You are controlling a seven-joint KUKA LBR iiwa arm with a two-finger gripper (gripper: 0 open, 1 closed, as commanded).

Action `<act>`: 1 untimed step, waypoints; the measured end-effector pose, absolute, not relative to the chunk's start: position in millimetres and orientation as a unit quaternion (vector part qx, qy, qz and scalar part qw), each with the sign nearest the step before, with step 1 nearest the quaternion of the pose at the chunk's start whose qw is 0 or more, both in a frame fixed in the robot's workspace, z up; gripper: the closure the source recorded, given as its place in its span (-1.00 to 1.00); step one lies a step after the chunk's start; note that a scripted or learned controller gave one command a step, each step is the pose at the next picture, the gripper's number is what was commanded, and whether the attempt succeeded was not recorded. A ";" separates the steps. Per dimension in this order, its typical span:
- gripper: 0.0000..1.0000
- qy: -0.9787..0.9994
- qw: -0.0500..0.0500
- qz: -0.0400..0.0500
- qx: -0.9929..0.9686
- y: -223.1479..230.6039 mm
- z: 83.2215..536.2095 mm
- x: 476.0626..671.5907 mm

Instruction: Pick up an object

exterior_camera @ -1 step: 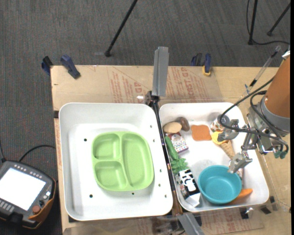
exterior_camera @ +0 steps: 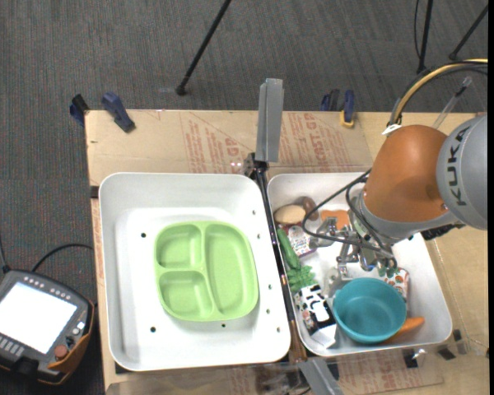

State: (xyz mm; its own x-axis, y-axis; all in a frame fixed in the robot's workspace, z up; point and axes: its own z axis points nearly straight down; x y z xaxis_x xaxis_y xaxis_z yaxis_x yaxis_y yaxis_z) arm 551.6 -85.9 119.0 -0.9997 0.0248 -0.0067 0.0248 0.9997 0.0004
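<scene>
Item: teal bowl [exterior_camera: 368, 309], my likeliest candidate for the pick. It sits upright, mouth up, in the right-hand bin [exterior_camera: 439, 295], toward that bin's near edge.

Around the bowl: an orange piece [exterior_camera: 410, 326] pokes out from under its right rim. A black-and-white printed packet [exterior_camera: 316, 309] lies just left of it. Green strips [exterior_camera: 291, 260] run farther left along the bin wall. A tan rounded object [exterior_camera: 290, 214] lies well beyond the bowl, near the bin's far left corner.

Gripper [exterior_camera: 364, 257]: hanging just beyond the bowl's far rim, above the clutter. Cables and the wrist hide the fingers, so I cannot tell whether they are spread or pressed together, and I see nothing held.

Also present: a green divided plate [exterior_camera: 206, 270] in the left-hand bin [exterior_camera: 115, 253], well left of the bowl. Both bins rest on the cardboard-covered desk [exterior_camera: 173, 142].

Handling, my judgement: the bowl looks like light, rigid plastic, smooth and probably slick. I would pinch the thin rim, one finger inside and one outside, at the far edge nearest the gripper. A loose pinch may tip it.
</scene>
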 end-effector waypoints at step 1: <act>-1.00 1.000 -0.011 0.000 -0.005 -132.9 83.6 633.0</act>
